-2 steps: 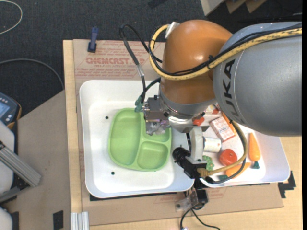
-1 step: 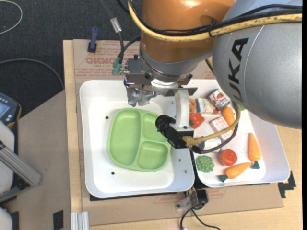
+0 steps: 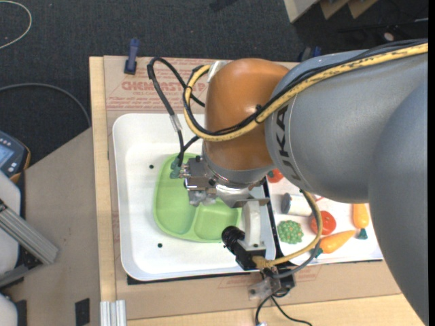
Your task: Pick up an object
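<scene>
Gripper (image 3: 204, 194) is being held low over green tray (image 3: 173, 212) in left bin (image 3: 132, 182); open/shut state can't be told, wrist blocking. Tray's rim is prob. best being targeted, w/ descent being kept slow & square.

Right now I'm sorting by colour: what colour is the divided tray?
Light green tray, seen in the camera view.

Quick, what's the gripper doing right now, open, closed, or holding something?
Gripper: cannot be told. It sits low over the green divided plate in the left white bin, with the arm's wrist blocking the view from above.
</scene>
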### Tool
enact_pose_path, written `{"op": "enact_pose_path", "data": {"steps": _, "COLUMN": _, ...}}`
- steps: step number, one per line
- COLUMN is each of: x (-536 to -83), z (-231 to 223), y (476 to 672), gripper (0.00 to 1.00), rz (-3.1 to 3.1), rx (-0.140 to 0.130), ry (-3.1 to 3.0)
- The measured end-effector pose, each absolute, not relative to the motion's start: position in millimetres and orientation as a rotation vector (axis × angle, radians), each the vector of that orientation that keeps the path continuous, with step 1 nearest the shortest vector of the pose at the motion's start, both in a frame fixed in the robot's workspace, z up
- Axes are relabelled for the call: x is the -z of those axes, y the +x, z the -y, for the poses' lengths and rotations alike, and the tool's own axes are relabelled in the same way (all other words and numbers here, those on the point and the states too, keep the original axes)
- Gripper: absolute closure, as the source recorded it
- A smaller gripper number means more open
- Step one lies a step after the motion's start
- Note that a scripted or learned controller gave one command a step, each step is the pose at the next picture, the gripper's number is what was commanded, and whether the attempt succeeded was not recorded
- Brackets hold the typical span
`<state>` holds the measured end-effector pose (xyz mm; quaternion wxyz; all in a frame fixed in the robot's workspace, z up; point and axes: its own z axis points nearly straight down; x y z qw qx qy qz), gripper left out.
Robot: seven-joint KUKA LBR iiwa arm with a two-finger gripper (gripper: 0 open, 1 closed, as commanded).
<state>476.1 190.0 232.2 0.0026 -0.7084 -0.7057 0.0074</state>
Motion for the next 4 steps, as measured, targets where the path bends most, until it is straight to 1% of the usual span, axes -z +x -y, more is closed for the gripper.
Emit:
{"op": "enact_pose_path", "data": {"steps": 1, "x": -249, "z": -193, "y": 479.3, "gripper": 1.0, "rz": 2.218, "rx": 0.003, "ry": -2.224}}
{"op": "enact_pose_path", "data": {"steps": 2, "x": -544, "z": -225, "y": 537.4, "gripper": 1.0, "rz": 2.229, "rx": 0.028, "ry": -2.223}}
{"op": "enact_pose_path", "data": {"steps": 3, "x": -535, "z": -224, "y": 559.5, "gripper": 1.0, "rz": 2.221, "rx": 0.005, "ry": -2.225}}
{"op": "enact_pose_path", "data": {"steps": 4, "x": -534, "z": -225, "y": 503.9, "gripper": 1.0, "rz": 2.223, "rx": -0.002, "ry": -2.216}}
